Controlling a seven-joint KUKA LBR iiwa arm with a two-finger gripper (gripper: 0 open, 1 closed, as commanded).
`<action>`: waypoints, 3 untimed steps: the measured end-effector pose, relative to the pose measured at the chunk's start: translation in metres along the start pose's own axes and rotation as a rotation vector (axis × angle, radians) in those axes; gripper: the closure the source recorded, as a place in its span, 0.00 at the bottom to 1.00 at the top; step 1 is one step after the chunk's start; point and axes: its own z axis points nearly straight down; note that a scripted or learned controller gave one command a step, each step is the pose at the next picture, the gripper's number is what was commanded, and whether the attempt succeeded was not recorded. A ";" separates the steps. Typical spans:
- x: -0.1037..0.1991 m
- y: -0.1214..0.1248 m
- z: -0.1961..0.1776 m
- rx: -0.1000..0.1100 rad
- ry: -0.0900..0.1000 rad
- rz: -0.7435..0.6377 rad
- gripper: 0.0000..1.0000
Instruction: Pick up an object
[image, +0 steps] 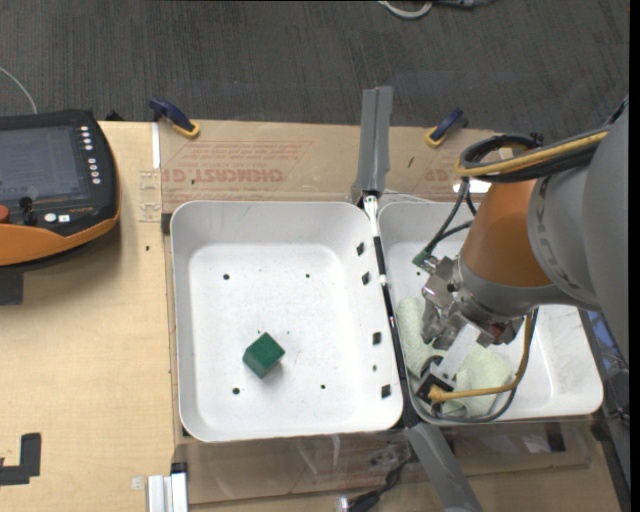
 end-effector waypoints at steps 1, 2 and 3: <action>0.000 0.000 0.000 0.000 0.000 0.001 0.00; 0.026 -0.022 0.000 -0.001 0.000 0.004 0.00; 0.029 -0.024 0.000 -0.001 0.000 0.021 0.00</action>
